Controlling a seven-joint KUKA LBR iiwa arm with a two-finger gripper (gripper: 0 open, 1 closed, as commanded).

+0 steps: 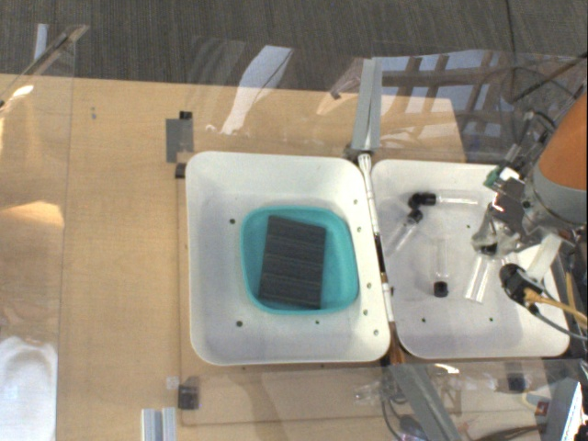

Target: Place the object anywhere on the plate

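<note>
My hand [501, 232]: over the right side of the right bin [459, 333], reaching in from the right; I cannot tell its state from this view.
My arm [562, 168]: grey with an orange band, at the right edge above the right bin.
Object [293, 262]: a dark grey ribbed rectangular block, lying flat on the plate, slightly tilted, well apart from my hand.
Plate [342, 288]: teal, squarish with rounded corners, in the middle of the left bin [211, 320].
Right bin contents: a small black piece [421, 199] near the upper left, another small black bit [440, 288] lower down, and clear plastic pieces [477, 280] just below my hand.
Tabletop [101, 246]: light wood, carrying both white bins side by side, touching along their inner edges.
</note>
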